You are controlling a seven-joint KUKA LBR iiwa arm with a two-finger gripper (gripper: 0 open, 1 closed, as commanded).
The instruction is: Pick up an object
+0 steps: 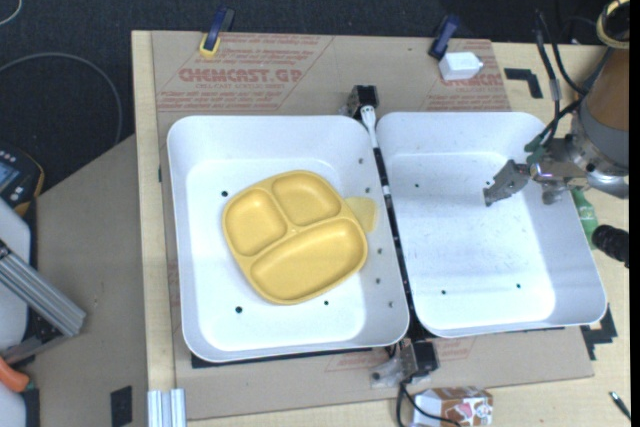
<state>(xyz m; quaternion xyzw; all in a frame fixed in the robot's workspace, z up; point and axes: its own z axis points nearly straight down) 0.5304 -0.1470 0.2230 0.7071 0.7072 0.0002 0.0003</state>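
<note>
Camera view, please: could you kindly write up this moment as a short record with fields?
left bin: holds a yellow divided plate
plate state: lying flat, three compartments facing up, with nothing in them
right bin: claw above its right part
claw contents: nothing seen between its fingers
claw to plate: apart, in different bins
task status: no object picked up yet

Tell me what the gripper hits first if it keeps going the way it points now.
The gripper points leftward and down over the right bin. Probably that bin's bare floor comes first; if it travels level instead, the divider beside the left bin. Depth is unclear.
</note>
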